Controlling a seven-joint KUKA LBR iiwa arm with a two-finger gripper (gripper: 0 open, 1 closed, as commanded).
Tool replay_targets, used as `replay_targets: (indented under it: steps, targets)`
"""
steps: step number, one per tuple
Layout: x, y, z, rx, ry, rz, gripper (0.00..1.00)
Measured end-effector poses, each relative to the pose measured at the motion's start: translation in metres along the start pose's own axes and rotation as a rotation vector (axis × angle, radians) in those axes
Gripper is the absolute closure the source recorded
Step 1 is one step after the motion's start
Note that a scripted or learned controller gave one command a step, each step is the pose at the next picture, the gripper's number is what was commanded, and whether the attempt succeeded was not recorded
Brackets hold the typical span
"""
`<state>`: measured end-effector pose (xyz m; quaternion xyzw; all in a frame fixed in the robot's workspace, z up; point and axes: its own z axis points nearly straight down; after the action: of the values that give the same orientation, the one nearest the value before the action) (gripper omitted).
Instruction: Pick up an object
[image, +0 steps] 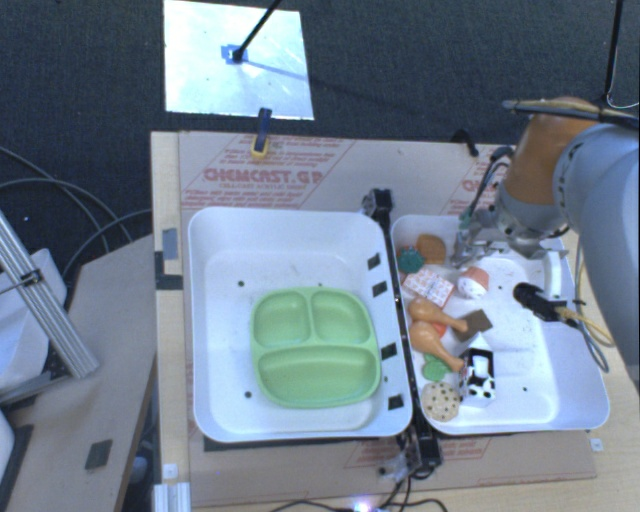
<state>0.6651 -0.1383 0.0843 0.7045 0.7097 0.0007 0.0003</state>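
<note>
My gripper (466, 248) reaches down into the back of the right bin (560, 385). It hangs just right of an orange bun (432, 246) and just behind a red and white ball-like toy (473, 282). Nothing is visibly held. Along the bin's left side lie a teal piece (411, 262), a pink checkered wafer (428, 287), two drumsticks (436, 313), a brown square (478, 322), a green piece (436, 368), a cookie (440, 400) and a black and white cow figure (480, 376).
The left bin (215, 300) holds a green divided plate (316, 346). The bins' shared wall (395, 310) runs close to the pile of toys. The grey arm (590, 190) covers the right bin's back right corner. Bare floor shows at the right bin's front right.
</note>
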Motion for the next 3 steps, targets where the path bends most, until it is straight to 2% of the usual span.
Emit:
replay_targets:
  steps: [1, 2, 3]
  targets:
    - [0.004, -0.051, 0.0, 0.004, 0.0, 0.007, 1.0]
    - [0.004, -0.048, -0.001, -0.001, -0.001, 0.007, 0.0]
    - [0.045, -0.113, 0.0, 0.005, 0.002, 0.006, 0.0]
